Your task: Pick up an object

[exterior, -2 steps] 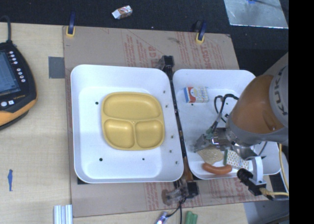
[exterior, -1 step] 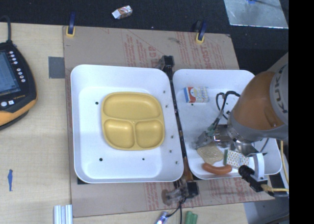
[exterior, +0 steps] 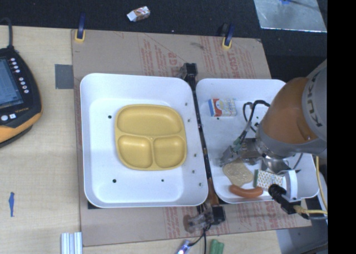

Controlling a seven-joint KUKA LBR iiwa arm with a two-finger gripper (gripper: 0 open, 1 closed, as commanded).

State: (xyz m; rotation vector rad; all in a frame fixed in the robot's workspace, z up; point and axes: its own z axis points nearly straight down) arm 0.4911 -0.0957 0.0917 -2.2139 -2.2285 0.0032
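The right bin (exterior: 245, 87) holds a small white carton with red and blue print (exterior: 222, 107) near its far left corner. A beige round piece (exterior: 238, 174) lies near the front, and an orange-brown sausage (exterior: 246, 192) rests against the front wall. A thin black wire object (exterior: 251, 111) lies beside the arm. My gripper (exterior: 236, 151) is low inside this bin, just above the beige piece and right of the bin's left wall. I see nothing held in it. The arm's orange band (exterior: 286, 115) hides the right half of the bin.
The left bin (exterior: 94, 136) bears a yellow divided plate (exterior: 150, 136) in its middle. A teach pendant (exterior: 14, 94) lies at the bench's left edge. Clamps (exterior: 80, 31) hold the cardboard sheet at the back.
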